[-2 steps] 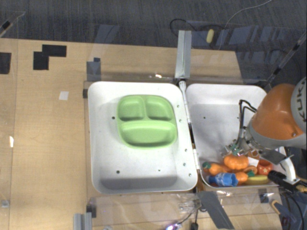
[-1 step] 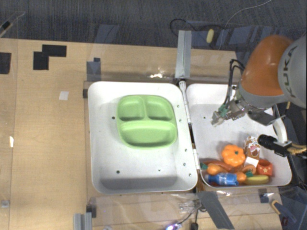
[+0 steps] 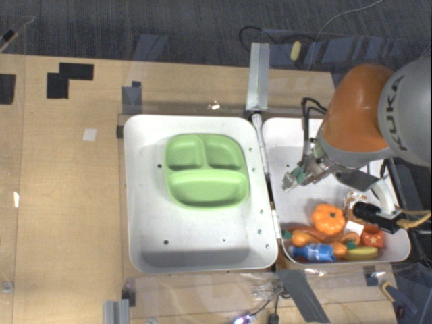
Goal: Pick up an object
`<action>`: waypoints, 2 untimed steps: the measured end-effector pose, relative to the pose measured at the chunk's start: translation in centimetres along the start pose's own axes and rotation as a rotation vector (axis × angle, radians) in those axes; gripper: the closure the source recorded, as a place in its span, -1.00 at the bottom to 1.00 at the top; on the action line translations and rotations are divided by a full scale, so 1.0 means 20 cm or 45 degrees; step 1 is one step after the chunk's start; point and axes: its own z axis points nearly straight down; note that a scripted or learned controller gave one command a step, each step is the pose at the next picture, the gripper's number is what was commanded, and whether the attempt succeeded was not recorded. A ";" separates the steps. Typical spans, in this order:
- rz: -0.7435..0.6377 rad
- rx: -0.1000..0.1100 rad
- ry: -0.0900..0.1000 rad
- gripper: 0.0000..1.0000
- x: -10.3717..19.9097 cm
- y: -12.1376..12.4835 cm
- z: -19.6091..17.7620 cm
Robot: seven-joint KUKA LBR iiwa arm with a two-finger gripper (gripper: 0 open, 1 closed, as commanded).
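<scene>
My gripper (image 3: 297, 177) hangs over the middle of the right bin (image 3: 282, 132), below the grey arm with its orange band (image 3: 358, 113). Toys are heaped in that bin's near right corner. An orange pumpkin (image 3: 328, 219) lies just below and right of the gripper, apart from it. A blue bottle (image 3: 314, 252), a yellow piece (image 3: 363, 252) and a red piece (image 3: 372, 238) lie along the front wall. A faint green tint shows at the gripper's tip; what it is cannot be made out.
A green divided plate (image 3: 206, 169) sits in the left bin (image 3: 145, 201). A metal divider rail (image 3: 259, 79) runs between the bins at the back. Cables (image 3: 378, 211) trail at the right bin's right side.
</scene>
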 end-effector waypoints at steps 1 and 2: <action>0.187 -0.001 -0.002 1.00 -0.21 -0.09 -0.14; 0.187 -0.001 -0.002 -1.00 -0.21 -0.09 -0.14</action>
